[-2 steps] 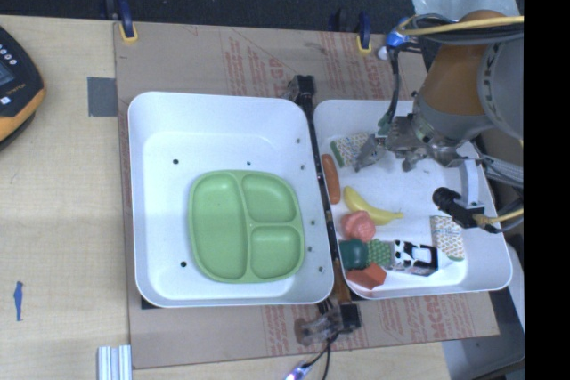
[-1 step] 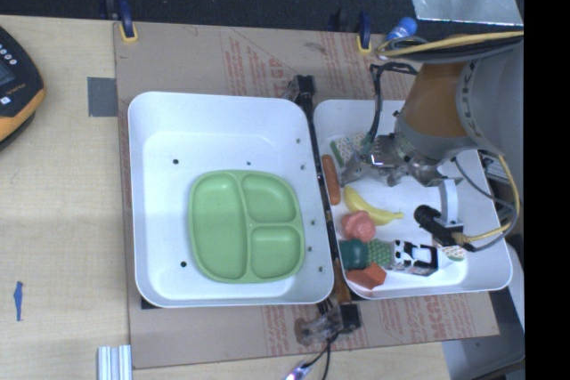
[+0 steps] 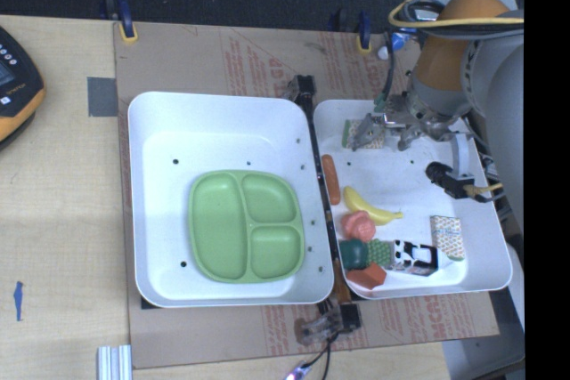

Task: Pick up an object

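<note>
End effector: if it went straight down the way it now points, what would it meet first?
Probably the right bin's white floor at its far end; the end effector hangs there, apart from the banana and other toys nearer the camera. Depth is unclear.

The arm [image 3: 485, 58] runs off the right edge, its base unseen. Its pincer [image 3: 370, 131] is too blurred to read. A yellow-and-black device [image 3: 13, 93] is cut off at left.

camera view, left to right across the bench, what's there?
Yellow-and-black device at the left edge → grey tape patch → left white bin holding the green divided plate → orange hot dog toy → yellow banana → patterned packet.
</note>
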Robot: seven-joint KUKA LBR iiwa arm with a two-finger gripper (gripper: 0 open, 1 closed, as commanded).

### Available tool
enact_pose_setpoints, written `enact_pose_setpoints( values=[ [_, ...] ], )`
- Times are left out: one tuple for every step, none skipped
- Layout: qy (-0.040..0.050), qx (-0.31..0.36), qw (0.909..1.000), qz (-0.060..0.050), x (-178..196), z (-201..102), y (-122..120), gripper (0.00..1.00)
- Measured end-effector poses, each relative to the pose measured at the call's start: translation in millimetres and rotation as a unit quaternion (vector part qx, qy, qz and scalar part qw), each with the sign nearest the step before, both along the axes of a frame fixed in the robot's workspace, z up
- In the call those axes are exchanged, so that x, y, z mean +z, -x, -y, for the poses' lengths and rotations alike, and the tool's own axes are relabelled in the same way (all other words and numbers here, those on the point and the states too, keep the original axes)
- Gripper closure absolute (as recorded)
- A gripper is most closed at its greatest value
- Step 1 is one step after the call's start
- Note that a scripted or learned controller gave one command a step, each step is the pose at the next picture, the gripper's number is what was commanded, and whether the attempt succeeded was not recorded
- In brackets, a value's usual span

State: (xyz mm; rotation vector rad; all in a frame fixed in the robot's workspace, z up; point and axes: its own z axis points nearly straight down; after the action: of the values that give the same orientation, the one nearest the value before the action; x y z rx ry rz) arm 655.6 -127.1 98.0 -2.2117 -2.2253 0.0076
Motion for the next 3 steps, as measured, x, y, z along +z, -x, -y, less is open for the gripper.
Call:
enact_pose_setpoints(
  values=[
    [-0.0002, 0.000, 1.0000, 0.001, -6, -31, -1, 0.00],
    [0.0004, -0.002, 1.0000, 0.002, 15, 68, 0, 0.00],
    [-0.0001, 0.000, 1.0000, 0.001, -6, 17, -1, 0.00]
  ],
)
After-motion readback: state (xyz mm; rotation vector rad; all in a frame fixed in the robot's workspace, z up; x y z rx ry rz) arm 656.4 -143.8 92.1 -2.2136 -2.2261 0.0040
